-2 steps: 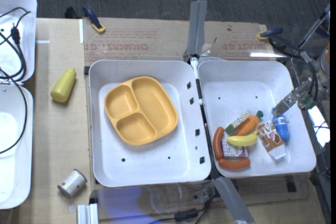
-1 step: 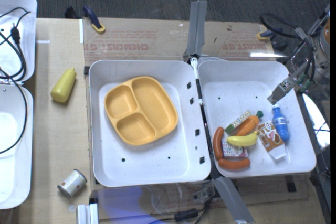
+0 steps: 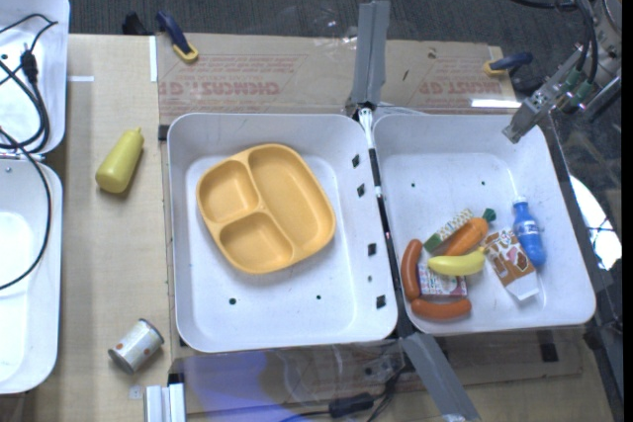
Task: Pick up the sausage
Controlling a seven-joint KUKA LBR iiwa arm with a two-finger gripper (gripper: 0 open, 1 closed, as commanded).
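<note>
1. Reddish-brown and glossy, two sausages lie in the right bin [image 3: 475,163], in the clutter near its front wall. One sausage [image 3: 410,269] runs front to back at the left of the pile. The other sausage [image 3: 441,308] lies crosswise at the very front.
2. The gripper [image 3: 524,121] hangs over the bin's far right corner, well apart from both sausages and holding nothing. Whether it is open or closed cannot be told from this angle.
3. The step in hand is the approach, so the task has barely begun.
4. The crosswise sausage looks like the better target. Its front side faces bare bin floor, and only the small food box [image 3: 443,284] touches its back edge.
5. The front-to-back sausage has open floor on its left, but the toy banana [image 3: 457,263] and the box crowd its right side.
6. To do the approach well, travel across above the carrot [image 3: 463,235] and the blue bottle [image 3: 527,232], then come straight down.
7. Turn the wrist so the jaws close across the sausage's short width, at its middle.
8. A grasp near a rounded end would likely squirt the sausage out. Going down too close to the box risks pinching the box instead.
9. The yellow divided plate [image 3: 265,208] in the left bin [image 3: 188,242] plays no part here.
</note>
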